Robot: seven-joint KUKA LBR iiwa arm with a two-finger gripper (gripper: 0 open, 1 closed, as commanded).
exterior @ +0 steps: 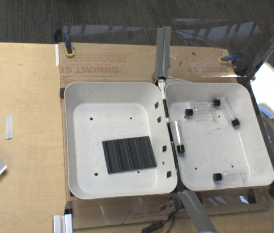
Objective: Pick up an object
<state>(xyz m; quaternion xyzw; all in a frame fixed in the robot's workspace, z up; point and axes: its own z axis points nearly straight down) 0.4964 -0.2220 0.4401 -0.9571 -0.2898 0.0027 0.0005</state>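
Waiting off to the right w/ jaws I can't tell apart or together, I'd pick the black ribbed pad (129, 154) lying flat in the left bin (78, 96); clear vials (202, 110) in right bin (258, 144) look slippery, so approx. center, straight down.

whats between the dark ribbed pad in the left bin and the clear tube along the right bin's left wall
In the camera view, between the dark ribbed rectangular pad and the clear black-capped tube lie bare white floor and the two bins' adjoining walls.
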